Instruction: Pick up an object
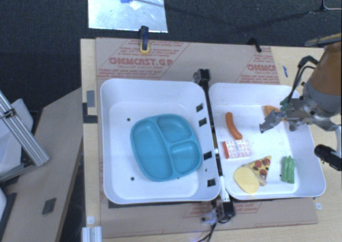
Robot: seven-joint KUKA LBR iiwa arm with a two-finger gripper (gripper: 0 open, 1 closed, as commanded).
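The right bin (304, 187) holds several toy foods: an orange sausage (233, 125), a red and white block (236, 149), a pizza slice (261, 164), a yellow disc (246, 180) and a green pod (288, 169). A small orange piece (269, 110) lies near the bin's back right. My gripper (272, 120) hangs over that back right area, right beside the orange piece and partly covering it. I cannot make out whether it touches anything. The grey arm with its orange band (327, 75) comes in from the right.
The left bin (115, 182) holds a blue divided plate (164, 146). A black divider with clips (209, 129) runs between the bins. A yellow clamp (144, 43) sits on the cardboard behind the left bin. A metal rail (18, 131) lies at the far left.
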